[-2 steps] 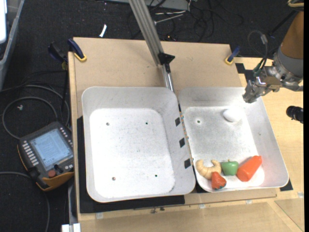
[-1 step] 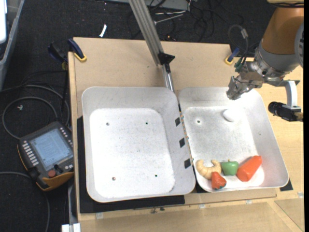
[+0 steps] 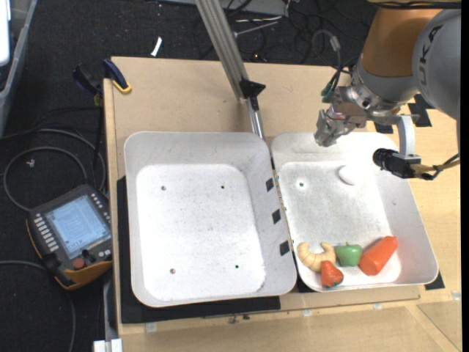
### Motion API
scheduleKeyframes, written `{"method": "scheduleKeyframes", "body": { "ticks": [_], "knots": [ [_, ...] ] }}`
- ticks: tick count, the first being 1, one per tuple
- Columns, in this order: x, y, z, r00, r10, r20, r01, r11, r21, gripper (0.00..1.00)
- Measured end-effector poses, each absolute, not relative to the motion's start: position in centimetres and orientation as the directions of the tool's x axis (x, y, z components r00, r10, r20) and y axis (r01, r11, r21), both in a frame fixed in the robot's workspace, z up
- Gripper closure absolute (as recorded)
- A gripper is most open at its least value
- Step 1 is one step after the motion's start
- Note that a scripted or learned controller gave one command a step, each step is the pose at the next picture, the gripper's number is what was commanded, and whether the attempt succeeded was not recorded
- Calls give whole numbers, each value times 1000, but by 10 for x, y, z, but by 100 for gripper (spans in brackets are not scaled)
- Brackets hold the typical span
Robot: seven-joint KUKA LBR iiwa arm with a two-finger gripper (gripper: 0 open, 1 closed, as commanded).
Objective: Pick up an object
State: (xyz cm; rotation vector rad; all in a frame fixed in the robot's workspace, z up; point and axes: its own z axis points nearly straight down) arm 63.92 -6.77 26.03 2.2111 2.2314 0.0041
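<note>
Along the near edge of the right bin [image 3: 410,218] lie several toy foods: a cream curled piece [image 3: 314,254], a small red piece [image 3: 331,273], a green pepper [image 3: 349,254] and an orange carrot [image 3: 378,255]. A small white object [image 3: 346,174] rests on the bin floor toward the far side. My gripper [image 3: 327,135] hangs over the far edge of the right bin, above and left of the white object, well away from the toy foods. I see nothing between its fingers.
The left bin [image 3: 146,160] sits beside the right one. A grey metal pole [image 3: 223,39] slants down to the junction of the bins at the far side. A black cable connector [image 3: 392,161] hangs by the right bin's far right wall. A teach pendant [image 3: 69,229] lies left of the bench.
</note>
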Motion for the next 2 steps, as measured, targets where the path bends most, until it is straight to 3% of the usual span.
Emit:
{"method": "scheduleKeyframes", "body": {
  "ticks": [2],
  "knots": [
    [657,43,238,-8,1000,1,1000,8,-2,100]
  ]
}}
